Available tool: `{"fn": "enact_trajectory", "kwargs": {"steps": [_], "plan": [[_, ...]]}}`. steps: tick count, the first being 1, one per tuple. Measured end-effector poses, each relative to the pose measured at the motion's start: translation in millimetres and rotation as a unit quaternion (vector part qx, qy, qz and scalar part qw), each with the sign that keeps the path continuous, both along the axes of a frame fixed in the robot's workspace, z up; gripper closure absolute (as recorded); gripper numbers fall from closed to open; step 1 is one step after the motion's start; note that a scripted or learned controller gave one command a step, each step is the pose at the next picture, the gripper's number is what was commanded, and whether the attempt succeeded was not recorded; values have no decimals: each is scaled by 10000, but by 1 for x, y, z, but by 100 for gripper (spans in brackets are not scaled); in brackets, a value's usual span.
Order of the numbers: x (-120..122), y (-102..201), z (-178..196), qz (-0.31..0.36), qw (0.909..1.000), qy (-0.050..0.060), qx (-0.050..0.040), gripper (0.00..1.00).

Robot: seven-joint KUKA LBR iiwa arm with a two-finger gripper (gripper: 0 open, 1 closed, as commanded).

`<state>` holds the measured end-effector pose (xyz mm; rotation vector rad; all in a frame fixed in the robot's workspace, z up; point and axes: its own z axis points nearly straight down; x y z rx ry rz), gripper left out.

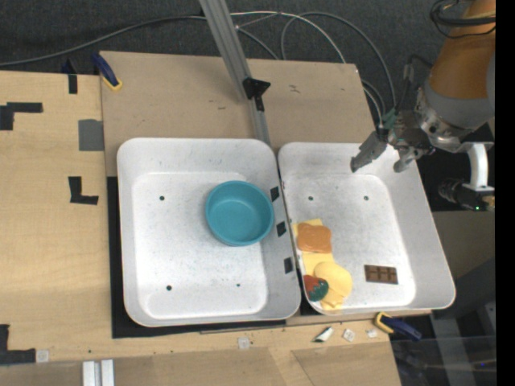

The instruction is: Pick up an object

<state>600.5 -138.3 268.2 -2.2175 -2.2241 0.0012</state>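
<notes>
Jaws (382, 158) spread wide, holding nothing.
Up over the right bin (418, 215), far from the blue bowl (238, 213).

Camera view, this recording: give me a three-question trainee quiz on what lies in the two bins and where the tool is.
1. True or false: the blue bowl lies in the left bin.
2. Which lies in the right bin? A) brown chocolate bar B) spoon C) cup
3. Fill in: the tool hangs open above the right bin's ____ edge.

Key: 1 true. 2 A. 3 far; its fingers hold nothing.
</notes>
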Motion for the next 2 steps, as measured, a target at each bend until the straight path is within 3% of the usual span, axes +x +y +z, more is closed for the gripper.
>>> {"fn": "enact_trajectory", "kwargs": {"steps": [1,2], "plan": [[0,0,0,-2,10000,0,1,0],[-5,8,-61,-7,10000,32,2,0]]}}
